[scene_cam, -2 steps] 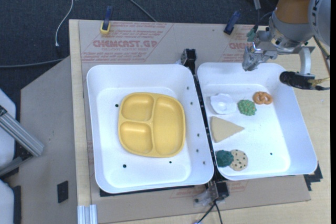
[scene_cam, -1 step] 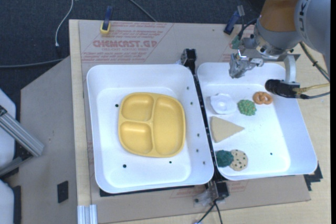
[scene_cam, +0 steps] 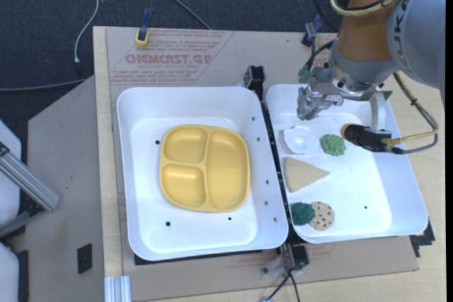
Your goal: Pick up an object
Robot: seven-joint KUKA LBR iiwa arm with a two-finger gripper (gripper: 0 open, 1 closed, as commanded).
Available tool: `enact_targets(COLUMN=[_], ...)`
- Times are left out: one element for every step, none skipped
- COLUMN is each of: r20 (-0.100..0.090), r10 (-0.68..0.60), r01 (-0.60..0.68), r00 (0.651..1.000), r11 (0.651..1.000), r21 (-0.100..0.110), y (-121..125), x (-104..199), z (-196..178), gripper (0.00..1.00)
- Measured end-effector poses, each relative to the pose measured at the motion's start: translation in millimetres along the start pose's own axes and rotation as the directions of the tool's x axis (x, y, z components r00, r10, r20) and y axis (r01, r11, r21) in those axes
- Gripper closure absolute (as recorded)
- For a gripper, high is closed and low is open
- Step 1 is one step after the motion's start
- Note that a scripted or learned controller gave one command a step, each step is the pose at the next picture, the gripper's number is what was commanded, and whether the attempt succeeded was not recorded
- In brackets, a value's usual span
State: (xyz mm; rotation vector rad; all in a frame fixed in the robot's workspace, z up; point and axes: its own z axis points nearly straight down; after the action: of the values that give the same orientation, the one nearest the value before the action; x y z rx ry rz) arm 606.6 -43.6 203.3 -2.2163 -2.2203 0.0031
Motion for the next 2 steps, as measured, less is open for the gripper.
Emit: enact_targets(r20=[-0.002, -0.001], r10=[-0.003, -0.002], r01=[0.003, 0.002], r00=[1.0, 1.0], r11=[1.0, 1.0], r21=[-0.002, 0.0], y=[-24.8, -56.3], x=[46.3, 92.3], z=[-17.0, -29.1], gripper=[1.0, 1.0])
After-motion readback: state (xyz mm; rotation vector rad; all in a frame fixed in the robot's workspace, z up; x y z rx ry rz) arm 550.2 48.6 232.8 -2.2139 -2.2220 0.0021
